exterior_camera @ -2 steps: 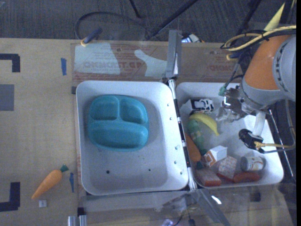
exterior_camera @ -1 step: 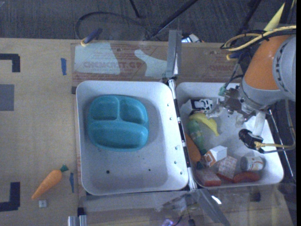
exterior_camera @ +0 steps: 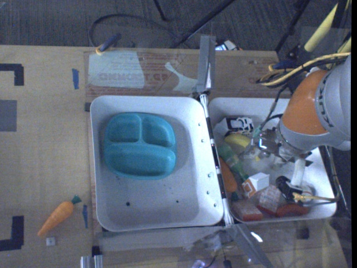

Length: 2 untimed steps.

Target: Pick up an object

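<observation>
The right bin (exterior_camera: 329,175) holds a jumble of small objects. Among them are a yellow banana-shaped piece (exterior_camera: 237,140), a black-and-white item (exterior_camera: 240,123), green pieces (exterior_camera: 236,158), an orange carrot-like piece (exterior_camera: 227,175), a small white box (exterior_camera: 258,181) and reddish packets (exterior_camera: 270,197) near the front wall. My gripper (exterior_camera: 266,149) hangs low over the middle of this bin, just right of the yellow and green pieces. The wrist hides whatever lies under it, and I see no object lifted clear of the pile.
The left bin (exterior_camera: 192,202) holds a teal divided plate (exterior_camera: 139,144) in its back half. A toy carrot (exterior_camera: 56,217) lies on the bench left of that bin. A raised divider (exterior_camera: 212,149) separates the two bins. Cables and stand legs lie beyond the bench.
</observation>
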Motion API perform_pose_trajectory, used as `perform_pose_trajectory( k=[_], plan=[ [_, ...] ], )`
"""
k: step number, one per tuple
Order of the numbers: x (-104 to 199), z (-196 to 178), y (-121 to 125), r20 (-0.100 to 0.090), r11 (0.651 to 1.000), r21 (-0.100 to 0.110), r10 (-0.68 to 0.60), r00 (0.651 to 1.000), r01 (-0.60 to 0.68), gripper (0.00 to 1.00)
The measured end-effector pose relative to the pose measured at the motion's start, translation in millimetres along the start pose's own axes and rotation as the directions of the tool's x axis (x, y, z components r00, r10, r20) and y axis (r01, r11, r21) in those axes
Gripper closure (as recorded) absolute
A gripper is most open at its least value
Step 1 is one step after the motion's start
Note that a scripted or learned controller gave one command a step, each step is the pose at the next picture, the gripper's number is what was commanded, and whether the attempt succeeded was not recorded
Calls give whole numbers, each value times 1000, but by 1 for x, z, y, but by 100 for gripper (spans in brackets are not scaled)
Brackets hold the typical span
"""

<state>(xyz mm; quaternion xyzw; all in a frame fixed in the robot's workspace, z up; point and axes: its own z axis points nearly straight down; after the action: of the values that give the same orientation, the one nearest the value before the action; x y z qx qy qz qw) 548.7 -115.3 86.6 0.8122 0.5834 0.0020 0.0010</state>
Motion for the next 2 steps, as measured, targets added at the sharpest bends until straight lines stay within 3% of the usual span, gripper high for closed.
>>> perform_pose_trajectory(
  k=[1, 2],
  plan=[
    [-1, -11, 1, 0, 1000, -4, 2, 1000, -2, 100],
    [45, -156, -18, 4, 978, 4, 210, 978, -210, 100]
  ],
)
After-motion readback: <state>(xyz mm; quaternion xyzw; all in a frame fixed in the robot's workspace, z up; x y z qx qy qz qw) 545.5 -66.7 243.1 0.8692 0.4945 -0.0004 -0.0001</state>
